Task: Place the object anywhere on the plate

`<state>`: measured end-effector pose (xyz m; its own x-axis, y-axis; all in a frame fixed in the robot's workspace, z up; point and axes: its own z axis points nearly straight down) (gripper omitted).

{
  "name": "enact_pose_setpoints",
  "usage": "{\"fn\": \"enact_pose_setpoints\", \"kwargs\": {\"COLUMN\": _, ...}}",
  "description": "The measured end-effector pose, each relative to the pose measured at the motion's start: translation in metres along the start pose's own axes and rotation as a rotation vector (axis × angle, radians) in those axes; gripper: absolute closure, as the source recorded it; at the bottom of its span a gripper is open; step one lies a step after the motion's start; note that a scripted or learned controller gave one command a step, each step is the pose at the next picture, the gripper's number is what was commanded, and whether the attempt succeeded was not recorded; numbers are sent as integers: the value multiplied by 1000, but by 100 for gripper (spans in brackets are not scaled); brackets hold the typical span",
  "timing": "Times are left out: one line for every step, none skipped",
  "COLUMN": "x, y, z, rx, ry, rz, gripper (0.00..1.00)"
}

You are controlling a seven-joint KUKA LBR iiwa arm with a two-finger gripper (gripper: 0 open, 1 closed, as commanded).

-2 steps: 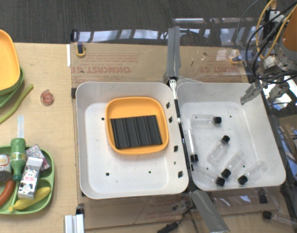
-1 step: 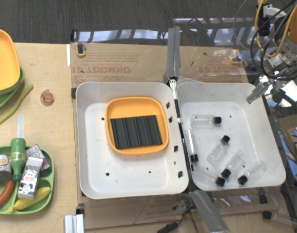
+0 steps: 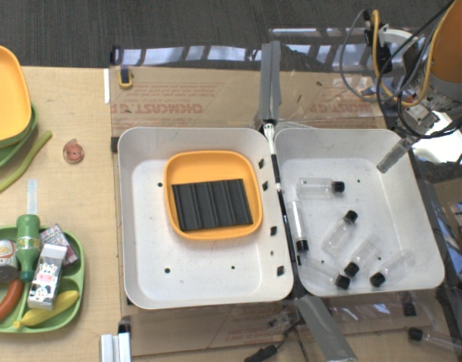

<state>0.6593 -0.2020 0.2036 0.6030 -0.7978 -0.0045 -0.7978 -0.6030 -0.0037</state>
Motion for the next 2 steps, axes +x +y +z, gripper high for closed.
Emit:
{"fn": "enact_pose_setpoints", "kwargs": {"x": 4, "y": 2, "z": -6, "rx": 0, "ry": 4, "rz": -225, "gripper": 0}}
{"fn": "enact_pose_setpoints", "kwargs": {"x": 12, "y": 8, "z": -25, "rx": 0, "ry": 3, "rz": -563, "gripper": 0}}
